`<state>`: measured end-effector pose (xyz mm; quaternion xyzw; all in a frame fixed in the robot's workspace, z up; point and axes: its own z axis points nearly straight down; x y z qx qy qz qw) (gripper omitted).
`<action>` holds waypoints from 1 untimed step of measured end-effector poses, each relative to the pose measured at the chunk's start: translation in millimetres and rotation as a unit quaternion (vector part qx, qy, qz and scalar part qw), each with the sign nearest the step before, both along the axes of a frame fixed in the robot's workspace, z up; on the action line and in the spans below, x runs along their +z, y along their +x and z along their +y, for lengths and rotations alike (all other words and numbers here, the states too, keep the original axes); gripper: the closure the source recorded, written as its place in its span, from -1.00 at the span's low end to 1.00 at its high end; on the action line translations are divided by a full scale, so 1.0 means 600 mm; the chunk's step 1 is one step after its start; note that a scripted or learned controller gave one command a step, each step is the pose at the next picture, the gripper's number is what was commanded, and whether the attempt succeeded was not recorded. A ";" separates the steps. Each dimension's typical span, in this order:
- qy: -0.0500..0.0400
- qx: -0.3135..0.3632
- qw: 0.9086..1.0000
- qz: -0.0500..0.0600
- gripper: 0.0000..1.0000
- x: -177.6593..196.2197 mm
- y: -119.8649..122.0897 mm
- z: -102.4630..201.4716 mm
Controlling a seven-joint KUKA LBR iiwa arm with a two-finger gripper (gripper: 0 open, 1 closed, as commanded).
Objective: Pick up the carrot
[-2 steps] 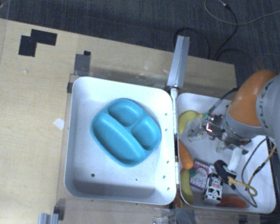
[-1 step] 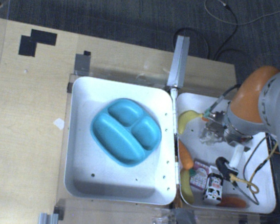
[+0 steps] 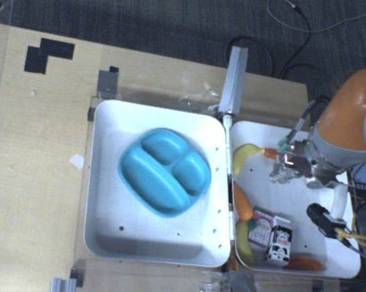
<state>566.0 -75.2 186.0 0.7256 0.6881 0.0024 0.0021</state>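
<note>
One carrot (image 3: 243,204) lies by the right bin's (image 3: 348,270) left wall — gripper (image 3: 287,165) state unclear.

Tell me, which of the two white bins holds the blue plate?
The left white bin holds the blue divided plate; the right white bin holds assorted toy food.

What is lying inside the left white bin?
Inside the left white bin lies one blue divided plastic plate with three compartments, all bare. Whatever is under the plate is covered.
</note>
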 end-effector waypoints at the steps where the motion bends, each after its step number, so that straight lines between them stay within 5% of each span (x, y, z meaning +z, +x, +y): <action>1: 0.000 0.000 1.000 0.000 -1.00 0.000 0.000 0.000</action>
